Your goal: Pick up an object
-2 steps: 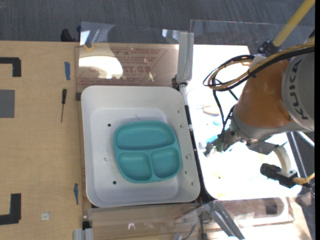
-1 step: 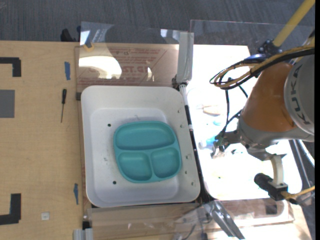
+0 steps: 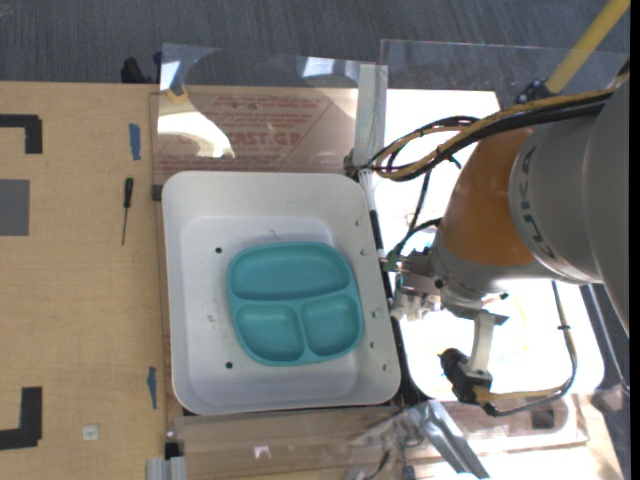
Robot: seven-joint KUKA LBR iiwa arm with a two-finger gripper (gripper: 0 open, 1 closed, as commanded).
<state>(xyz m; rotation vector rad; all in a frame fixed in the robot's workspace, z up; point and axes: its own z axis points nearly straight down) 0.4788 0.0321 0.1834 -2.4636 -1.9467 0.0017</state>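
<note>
A teal plate [image 3: 295, 303] with three compartments lies flat in the middle of the left bin [image 3: 185, 268], clear of all four walls. It looks like moulded plastic or silicone: light, not fragile, probably smooth and a little slippery. It lies too low and wide to span, so the raised outer rim or one of the dividing ridges is the likely place to pinch.

It is only a little wider than deep, so its long axis runs roughly left to right across the view, slightly skewed. The big compartment faces the far wall and the two small ones the near wall.

The claw [image 3: 415, 298] hangs from the arm [image 3: 520, 208] over the right bin [image 3: 470, 108], just beside the shared wall. I cannot tell how far open it is, and nothing shows in its hold.
</note>
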